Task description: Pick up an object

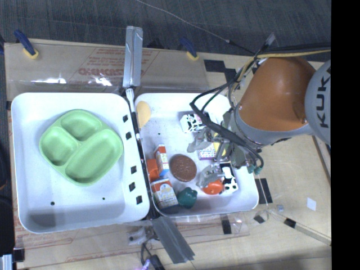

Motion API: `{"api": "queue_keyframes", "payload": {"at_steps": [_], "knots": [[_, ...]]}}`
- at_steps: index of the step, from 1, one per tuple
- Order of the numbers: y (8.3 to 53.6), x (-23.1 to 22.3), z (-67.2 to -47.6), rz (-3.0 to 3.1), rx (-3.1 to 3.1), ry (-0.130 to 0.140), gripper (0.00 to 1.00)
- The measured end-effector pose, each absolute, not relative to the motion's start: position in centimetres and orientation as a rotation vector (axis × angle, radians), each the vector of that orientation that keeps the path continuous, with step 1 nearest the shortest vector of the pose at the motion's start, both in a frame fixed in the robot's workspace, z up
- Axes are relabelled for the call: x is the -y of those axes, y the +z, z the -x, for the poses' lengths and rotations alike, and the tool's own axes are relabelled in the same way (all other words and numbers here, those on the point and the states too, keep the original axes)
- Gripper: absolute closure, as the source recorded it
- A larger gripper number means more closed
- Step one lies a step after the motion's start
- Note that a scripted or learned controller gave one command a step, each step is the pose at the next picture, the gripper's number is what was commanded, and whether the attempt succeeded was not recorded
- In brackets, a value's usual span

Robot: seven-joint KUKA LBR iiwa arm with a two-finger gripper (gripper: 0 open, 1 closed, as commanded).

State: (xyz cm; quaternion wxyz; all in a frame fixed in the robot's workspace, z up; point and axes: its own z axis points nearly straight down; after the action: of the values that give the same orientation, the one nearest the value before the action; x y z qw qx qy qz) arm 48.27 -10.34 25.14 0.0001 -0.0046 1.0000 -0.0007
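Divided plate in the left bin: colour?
Light green plate, seen clearly in the camera view.

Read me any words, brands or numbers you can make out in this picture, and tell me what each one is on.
"KU": large dark letters on the grey arm, cut off at the edge.
Reddish printing on the cardboard sheet behind the bins: too blurred to read.
Labels on the small cartons in the right bin: too small to read.

The bench [292,204] is pale wood. Two white bins sit on it side by side, touching: the left bin [28,167] and the right bin [247,198]. Clear plastic sheeting [84,66] lies behind them.
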Motion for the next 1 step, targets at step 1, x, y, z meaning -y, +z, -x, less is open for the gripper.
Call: {"api": "queue_keyframes", "payload": {"at_steps": [1], "knots": [[14.04, 9.19, -49.79, 0.123, -3.136, 0.0, 0.0]]}}
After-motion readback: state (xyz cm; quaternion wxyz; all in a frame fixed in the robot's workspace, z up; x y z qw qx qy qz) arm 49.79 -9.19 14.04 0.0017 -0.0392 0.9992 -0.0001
